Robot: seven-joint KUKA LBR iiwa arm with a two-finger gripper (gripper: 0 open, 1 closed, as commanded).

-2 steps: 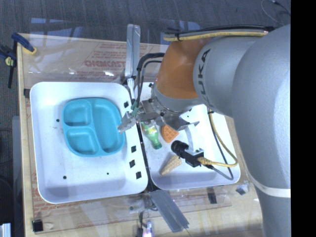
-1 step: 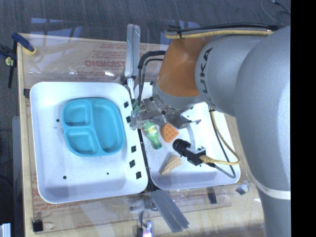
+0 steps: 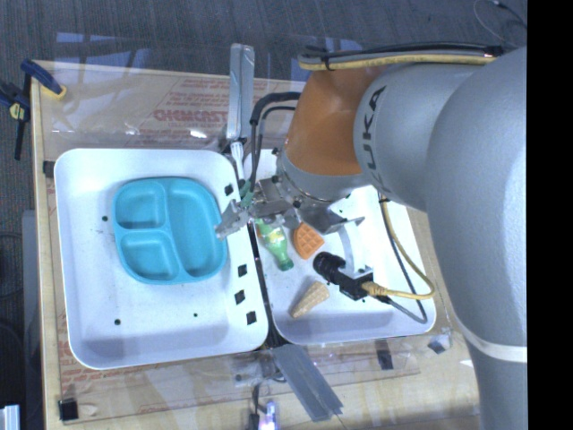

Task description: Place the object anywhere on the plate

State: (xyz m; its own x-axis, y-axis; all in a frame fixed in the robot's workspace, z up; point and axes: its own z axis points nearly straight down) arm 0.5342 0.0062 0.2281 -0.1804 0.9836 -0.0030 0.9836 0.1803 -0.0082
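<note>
We are watching the gripper (image 3: 240, 215) hanging over the rim between the two bins, and we cannot tell how it is set. A green bottle (image 3: 274, 244), an orange waffle (image 3: 308, 240) and a cone (image 3: 309, 299) are lying by the right bin's (image 3: 407, 316) left edge; the blue plate (image 3: 168, 229) is sitting mid-left bin (image 3: 89, 330).

We see a wooden surface (image 3: 45, 240) under a clear sheet. On it sit two white bins, the left bin (image 3: 81, 186) and the right bin (image 3: 407, 316), touching.
</note>
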